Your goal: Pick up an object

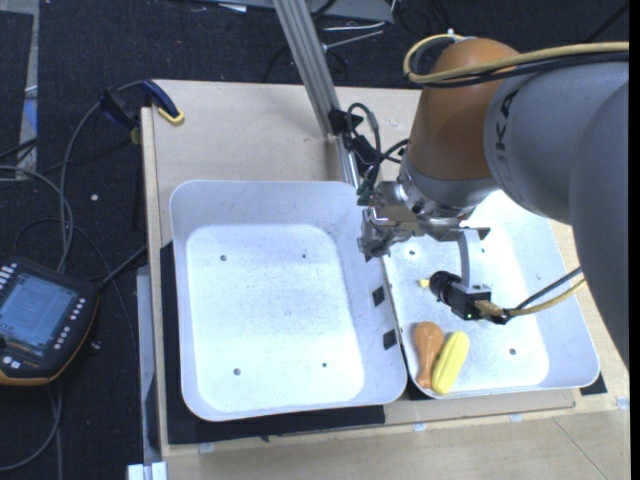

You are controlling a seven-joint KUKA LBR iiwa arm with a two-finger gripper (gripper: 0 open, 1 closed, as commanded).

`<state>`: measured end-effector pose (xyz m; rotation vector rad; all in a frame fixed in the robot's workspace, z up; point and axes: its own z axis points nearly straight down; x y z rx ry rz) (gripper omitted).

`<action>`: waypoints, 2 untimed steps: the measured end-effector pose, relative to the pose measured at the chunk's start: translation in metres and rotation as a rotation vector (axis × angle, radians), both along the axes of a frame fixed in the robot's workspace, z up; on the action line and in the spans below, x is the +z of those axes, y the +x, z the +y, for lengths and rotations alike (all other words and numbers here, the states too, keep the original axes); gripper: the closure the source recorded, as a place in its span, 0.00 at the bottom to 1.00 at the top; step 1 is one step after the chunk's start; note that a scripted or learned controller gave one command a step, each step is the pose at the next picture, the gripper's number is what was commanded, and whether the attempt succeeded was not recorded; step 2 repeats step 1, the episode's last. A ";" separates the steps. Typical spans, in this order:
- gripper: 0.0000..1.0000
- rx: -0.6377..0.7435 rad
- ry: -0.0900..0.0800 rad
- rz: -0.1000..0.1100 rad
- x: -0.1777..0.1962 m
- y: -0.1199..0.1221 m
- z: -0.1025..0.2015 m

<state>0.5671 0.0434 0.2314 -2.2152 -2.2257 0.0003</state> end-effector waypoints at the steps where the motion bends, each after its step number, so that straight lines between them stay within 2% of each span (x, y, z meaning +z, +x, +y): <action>1: 1.00 -0.001 0.000 -0.002 0.011 -0.010 0.046; 2: 1.00 -0.001 0.000 -0.002 0.011 -0.010 0.046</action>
